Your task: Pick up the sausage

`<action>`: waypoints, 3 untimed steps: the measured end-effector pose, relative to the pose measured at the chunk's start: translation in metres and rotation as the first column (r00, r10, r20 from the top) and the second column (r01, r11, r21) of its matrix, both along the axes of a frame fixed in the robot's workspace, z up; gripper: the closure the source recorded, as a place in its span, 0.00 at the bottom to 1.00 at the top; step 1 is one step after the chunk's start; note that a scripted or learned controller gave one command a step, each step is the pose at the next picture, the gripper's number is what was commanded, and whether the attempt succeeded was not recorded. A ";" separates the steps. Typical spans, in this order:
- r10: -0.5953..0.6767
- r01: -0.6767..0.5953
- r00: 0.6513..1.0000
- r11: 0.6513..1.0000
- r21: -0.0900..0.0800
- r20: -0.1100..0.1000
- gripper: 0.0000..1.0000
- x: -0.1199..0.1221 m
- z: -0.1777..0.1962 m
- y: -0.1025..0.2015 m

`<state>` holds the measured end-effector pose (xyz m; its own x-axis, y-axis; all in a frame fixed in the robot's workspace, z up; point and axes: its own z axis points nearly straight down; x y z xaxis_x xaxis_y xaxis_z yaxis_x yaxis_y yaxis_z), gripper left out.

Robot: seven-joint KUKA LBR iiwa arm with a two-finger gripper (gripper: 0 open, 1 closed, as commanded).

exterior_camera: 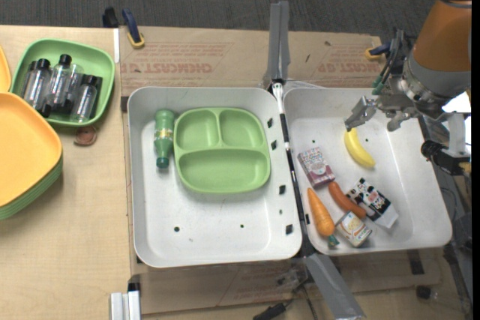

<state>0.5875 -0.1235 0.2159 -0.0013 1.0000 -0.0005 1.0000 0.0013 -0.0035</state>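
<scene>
The sausage, a short reddish-orange link, lies at a slant in the right bin. It sits between an orange carrot and a black-and-white carton. My gripper hangs over the far part of that bin, above a yellow banana and well away from the sausage. Its fingers are spread open with nothing between them.
A pink carton and a small jar also lie in the right bin. The left bin holds a green divided plate and a green bottle. On the bench to the left stand a green tray of bottles and orange plates.
</scene>
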 end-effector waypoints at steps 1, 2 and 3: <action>-0.022 0.022 1.000 1.000 0.001 0.006 0.00 -0.066 -0.118 0.023; -0.030 0.030 0.999 1.000 0.000 0.016 0.00 -0.092 -0.119 0.028; -0.035 0.035 0.999 0.999 0.001 0.012 1.00 -0.092 -0.112 0.028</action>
<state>0.4952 -0.0959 0.1040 0.0335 0.9994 0.0002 0.9994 -0.0335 0.0084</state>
